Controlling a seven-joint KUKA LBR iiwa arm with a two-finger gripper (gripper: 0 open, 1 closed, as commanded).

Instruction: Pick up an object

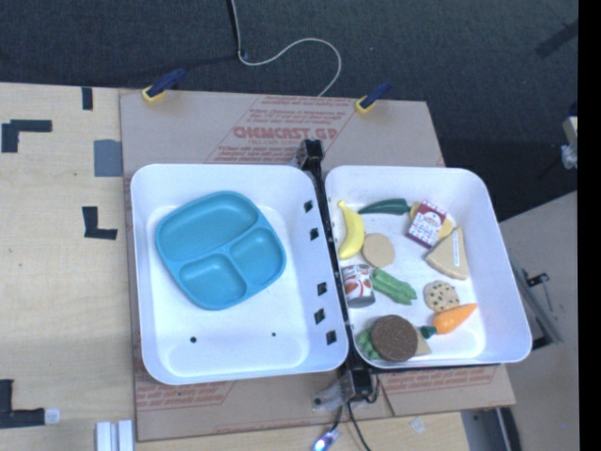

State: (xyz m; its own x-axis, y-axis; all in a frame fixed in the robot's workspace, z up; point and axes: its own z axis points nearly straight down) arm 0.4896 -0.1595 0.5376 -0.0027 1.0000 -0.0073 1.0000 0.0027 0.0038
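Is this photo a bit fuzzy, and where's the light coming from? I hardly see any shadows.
Camera view: soft all over, so the label on the small can is unreadable; lighting is even and diffuse, with faint shadows inside the bin rims and no harsh glare on the blue plate.

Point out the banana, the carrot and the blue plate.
banana (351, 232): camera view, middle of its curved yellow body.
carrot (455, 318): camera view, middle of the orange root.
blue plate (208, 225): camera view, floor of its large compartment.
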